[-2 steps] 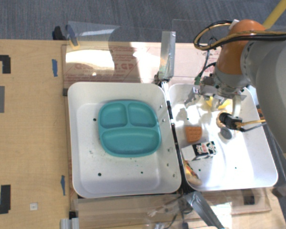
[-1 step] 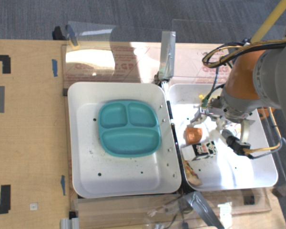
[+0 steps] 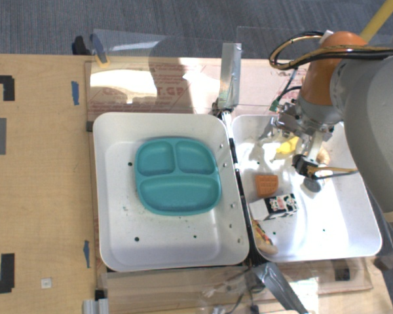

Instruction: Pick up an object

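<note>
End effector (image 3: 293, 135): low over the far part of the right bin (image 3: 344, 234); I cannot tell whether it is open or closed (its tip is hidden from this slant).
Nearest object: a yellow object (image 3: 285, 148), just beside the end effector on its near side, slightly toward the view's left. It may be touching, but nothing shows it gripped.
Long axis: too little of the yellow object shows to tell.
Other candidates: an orange block (image 3: 267, 184), nearer the camera and leftward of the end effector; a black-and-white packet (image 3: 281, 205), further off the same way.
Well apart: a teal divided plate (image 3: 177, 175) in the left bin (image 3: 118, 231), far leftward.
Judgement: the yellow object looks the likeliest target, needing only a small shift toward it.
</note>
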